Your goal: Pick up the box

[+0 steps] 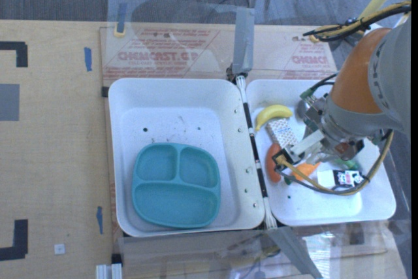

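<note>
Bench and white bins are viewed from above. A speckled box (283,132) is seen lying in the right bin (313,207), just below a banana (271,115). The gripper (324,152) hangs close beside it, and whether it is open cannot be told. The pickup is judged not yet done.

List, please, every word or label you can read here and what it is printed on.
"CHEMCAST", in red, on the left clear sheet; the small print around it is blurred.
Red print on the right clear sheet: likely the same word, too blurred to confirm.
Speckled box: no legible text.
</note>
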